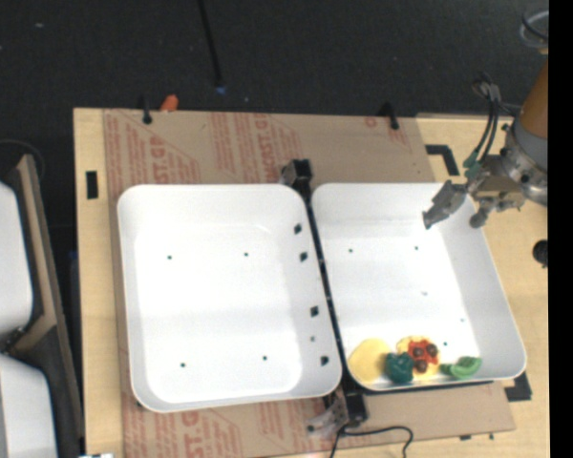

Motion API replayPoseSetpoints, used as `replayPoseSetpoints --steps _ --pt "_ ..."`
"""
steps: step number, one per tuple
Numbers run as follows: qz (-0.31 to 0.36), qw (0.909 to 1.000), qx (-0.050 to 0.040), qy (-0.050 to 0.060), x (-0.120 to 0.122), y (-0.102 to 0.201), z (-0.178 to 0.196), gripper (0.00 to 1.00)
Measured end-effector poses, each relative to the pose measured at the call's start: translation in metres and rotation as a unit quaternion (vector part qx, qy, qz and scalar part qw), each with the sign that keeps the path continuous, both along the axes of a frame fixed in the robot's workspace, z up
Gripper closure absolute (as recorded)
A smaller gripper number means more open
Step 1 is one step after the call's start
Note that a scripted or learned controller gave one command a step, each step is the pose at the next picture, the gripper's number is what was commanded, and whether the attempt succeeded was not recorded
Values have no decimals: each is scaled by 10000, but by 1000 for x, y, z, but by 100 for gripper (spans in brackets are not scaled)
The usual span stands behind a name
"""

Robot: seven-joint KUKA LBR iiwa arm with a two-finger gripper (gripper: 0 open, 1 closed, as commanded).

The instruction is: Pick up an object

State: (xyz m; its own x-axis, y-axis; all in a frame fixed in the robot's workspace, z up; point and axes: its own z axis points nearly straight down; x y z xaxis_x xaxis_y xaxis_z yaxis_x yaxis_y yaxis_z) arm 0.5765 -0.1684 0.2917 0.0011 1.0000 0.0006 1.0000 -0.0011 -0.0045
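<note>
White bins sit side by side on the counter (210,146); the toys (415,359) huddle in the right bin's (392,256) near corner. The hand (456,206) hovers well apart at the far edge, fingers wide, holding nothing. Crowding against the wall could spoil a grasp.

Cardboard-topped bench (220,146) under two adjoining white bins (220,294).

jaws (456,209) apart, nothing between
</note>
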Motion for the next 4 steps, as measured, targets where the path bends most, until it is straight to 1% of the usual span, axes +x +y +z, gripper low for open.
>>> replayPoseSetpoints --steps 1,3,4 --pt "3 10000 -4 -27 1 0 3 0" --pt "1 10000 -2 -8 -4 -4 -81 0" --pt "4 10000 1 -1 5 -1 -137 0"
